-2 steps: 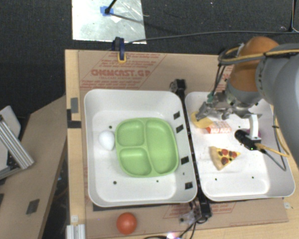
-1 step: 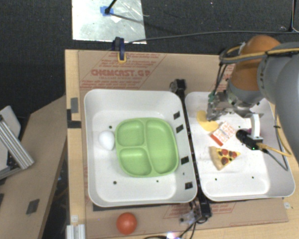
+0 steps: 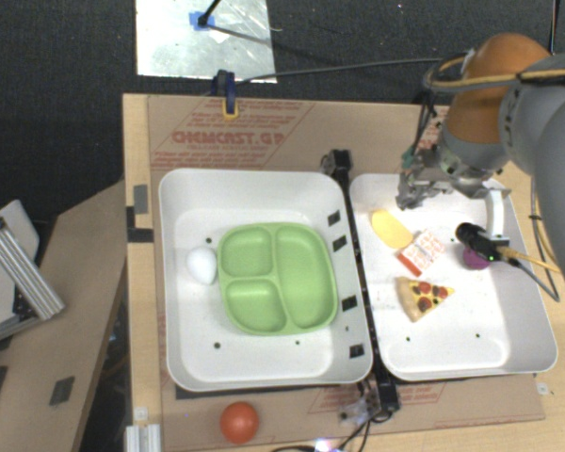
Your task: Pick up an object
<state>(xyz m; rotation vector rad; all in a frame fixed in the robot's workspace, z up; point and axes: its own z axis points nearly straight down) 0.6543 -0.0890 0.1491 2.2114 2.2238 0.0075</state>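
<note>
The tool [image 3: 411,196] hangs over the far left corner of the right bin [image 3: 532,342], close to that bin's far wall and to the wall it shares with the left bin [image 3: 181,351]. Whether the tool is spread or pressed together I cannot tell, and nothing is seen pinched in it.

Just beside the tool, on its near side, lies a yellow toy food piece [image 3: 391,228]. It is the closest thing to the tool, and no contact is seen between them. A little further toward the near side is a small red and white packet [image 3: 423,250], touching the yellow piece or almost so. Past it lies a toy pizza slice [image 3: 422,297], apart from the others. To the right of the packet sits a purple thing [image 3: 474,259], partly hidden.

The near half of the right bin has bare floor between the pizza slice and the walls.

Well to the left of the tool, the left bin holds a green divided plate [image 3: 276,278] with a white egg [image 3: 201,265] touching its left rim. An orange ball [image 3: 239,421] lies on the desk [image 3: 141,347], outside the near edge of the left bin.
</note>
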